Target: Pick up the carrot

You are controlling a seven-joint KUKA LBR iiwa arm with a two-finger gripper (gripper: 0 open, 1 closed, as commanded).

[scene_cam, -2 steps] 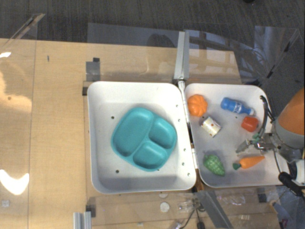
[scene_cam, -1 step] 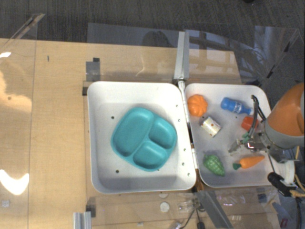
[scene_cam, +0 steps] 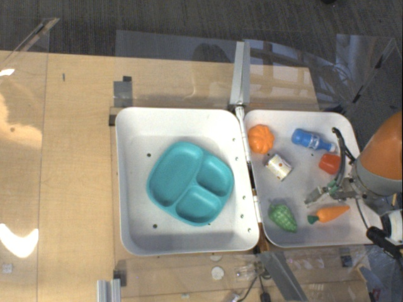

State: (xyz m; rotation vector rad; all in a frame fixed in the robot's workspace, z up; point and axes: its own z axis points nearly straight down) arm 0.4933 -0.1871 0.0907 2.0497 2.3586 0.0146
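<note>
The carrot [scene_cam: 332, 214], orange with a green stub at its left end, lies flat near the front of the right bin [scene_cam: 302, 238]. My gripper [scene_cam: 328, 195] hangs just behind and above it, close to the carrot. It is open with nothing between its fingers. The arm with its orange band [scene_cam: 383, 148] comes in over the bin's right edge.
The right bin also holds an orange pumpkin [scene_cam: 261, 138], a blue bottle [scene_cam: 311, 139], a red cup [scene_cam: 329, 163], a white can [scene_cam: 278, 167] and a green knobbly vegetable [scene_cam: 283, 217]. The left bin [scene_cam: 132, 168] holds a teal divided plate [scene_cam: 190, 182].
</note>
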